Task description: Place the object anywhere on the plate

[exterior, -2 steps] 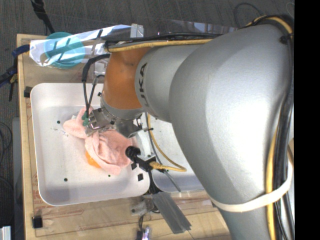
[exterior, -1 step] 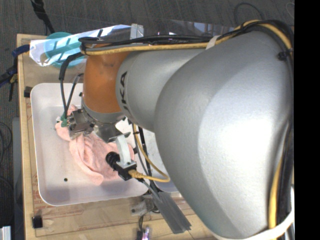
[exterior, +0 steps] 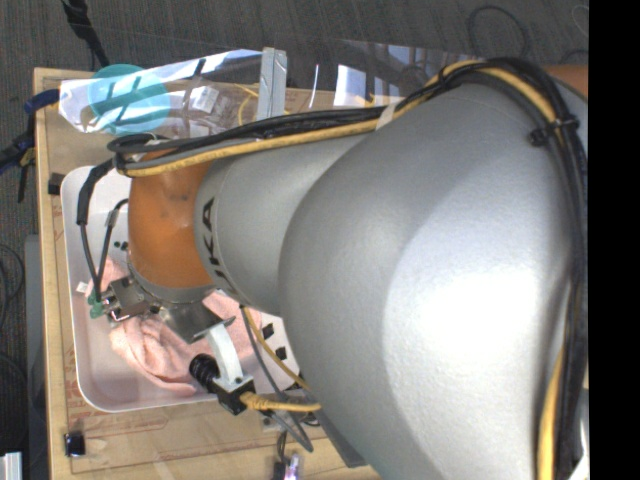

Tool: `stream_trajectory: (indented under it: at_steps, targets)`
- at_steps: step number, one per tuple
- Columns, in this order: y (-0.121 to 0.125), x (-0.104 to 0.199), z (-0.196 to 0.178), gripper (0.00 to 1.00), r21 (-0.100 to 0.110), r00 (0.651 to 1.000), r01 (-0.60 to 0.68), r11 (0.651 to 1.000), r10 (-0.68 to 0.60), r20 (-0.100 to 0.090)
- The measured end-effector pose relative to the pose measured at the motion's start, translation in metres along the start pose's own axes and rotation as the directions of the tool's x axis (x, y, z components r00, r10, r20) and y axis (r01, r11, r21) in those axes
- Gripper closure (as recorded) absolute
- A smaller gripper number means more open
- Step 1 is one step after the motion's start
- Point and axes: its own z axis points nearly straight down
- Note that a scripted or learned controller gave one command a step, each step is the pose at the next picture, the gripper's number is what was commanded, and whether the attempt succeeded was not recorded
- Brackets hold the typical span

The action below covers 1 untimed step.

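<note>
At seven o'clock, a pink cloth (exterior: 150,348) lies crumpled in the white bin (exterior: 72,268): probably soft, light, best pinched at a raised fold. The arm (exterior: 400,268) hides the claw; its state cannot be told.

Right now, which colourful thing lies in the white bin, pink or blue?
The pink crumpled cloth, in the shallow white bin beneath the arm's orange band. The light blue thing sits outside it, inside a clear plastic bag.
</note>
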Motion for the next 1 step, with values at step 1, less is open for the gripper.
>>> stream_trajectory:
  at_steps: [1]
  targets:
    - [0.047, -0.0673, -0.1571, 1.0, -0.006, 1.0, -0.028, 1.0, 0.028, 0.0]
